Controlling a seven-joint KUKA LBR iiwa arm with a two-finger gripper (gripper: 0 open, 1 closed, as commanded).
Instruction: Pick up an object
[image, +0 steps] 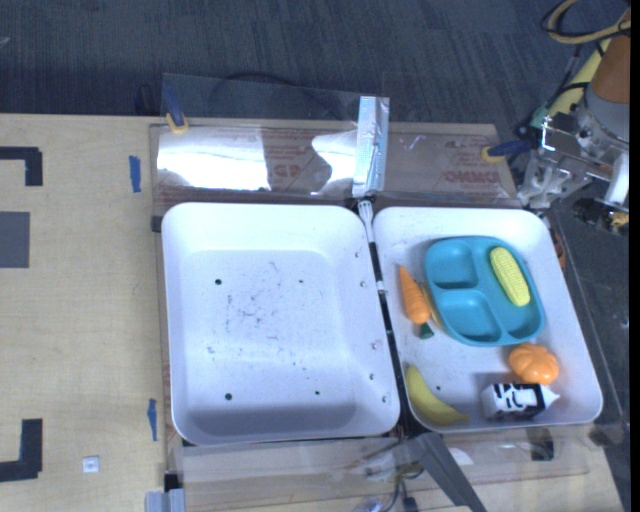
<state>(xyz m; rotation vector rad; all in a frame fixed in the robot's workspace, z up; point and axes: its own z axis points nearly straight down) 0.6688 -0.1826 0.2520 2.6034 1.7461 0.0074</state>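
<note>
A: White plastic on both sides, but all the candidates sit in the right bin (575, 330): a blue tray (470, 300) with corn (509, 275) lying in its upper right compartment, a carrot (414, 297) touching the tray's left edge, an orange (533, 363) just below the tray, a black-and-white carton (515, 398) right under the orange, and a banana (428, 398) along the front wall. The left bin (270, 225) gives the arm nothing to aim for.

B: And the gripper (560, 175)?

A: Up at the far right corner, outside the bin rim, well apart from everything. Whether the jaws are open or closed, I cannot tell; cables and brackets clutter that spot. Nothing is visibly held.

B: What could go wrong, then?

A: Crowding, mostly. The orange and carton touch, so a descent on one may shove the other or close on both. The orange is round and would likely roll off the fingertips. The carrot hugs the tray, so a finger could land on the tray's lip and stop short. The banana lies close to the wall, leaving little room on that side.

B: The safest pick?

A: Probably the corn, though a low grasp may drag the tray up too.
</note>
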